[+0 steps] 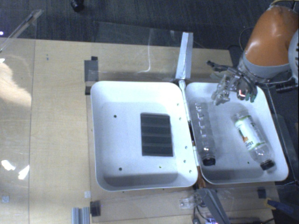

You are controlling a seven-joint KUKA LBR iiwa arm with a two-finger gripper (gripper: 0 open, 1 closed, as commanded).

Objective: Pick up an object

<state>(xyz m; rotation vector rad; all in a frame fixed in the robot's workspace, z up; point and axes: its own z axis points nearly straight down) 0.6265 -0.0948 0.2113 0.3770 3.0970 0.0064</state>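
- my gripper (232, 88) hangs over the far edge of the right bin (275, 125), above its back left part, and it holds nothing that i can see.
- fingers: it's a tangle of pale metal and dark bits with a small red glint from up here, so i cannot tell whether they are apart or together.
- my wrist with the orange band (271, 31) bulks up at the top right, cut off by the frame edge, and it hides the bin's far right corner.
- in the right bin, a clear bottle with a white and green label (251, 135) lies on its side, slanted, dark cap toward the near right corner. the label text is too small to read.
- along that bin's left wall lies a second clear bottle (204, 134), almost see-through against the white floor; its dark cap sits at the near end, and its far end fades out, hard to trace.
- the two bottles lie apart, with bare floor between them, and both are nearer the camera than my gripper.
- the left bin (103, 125) holds a dark ribbed rectangular thing (156, 134), flat near the middle; what it is, i can't make out.
- a grey strip (184, 55) stands up behind the seam where the bins meet.
- glare washes over the bench (51, 125) on the left, blurring that side.
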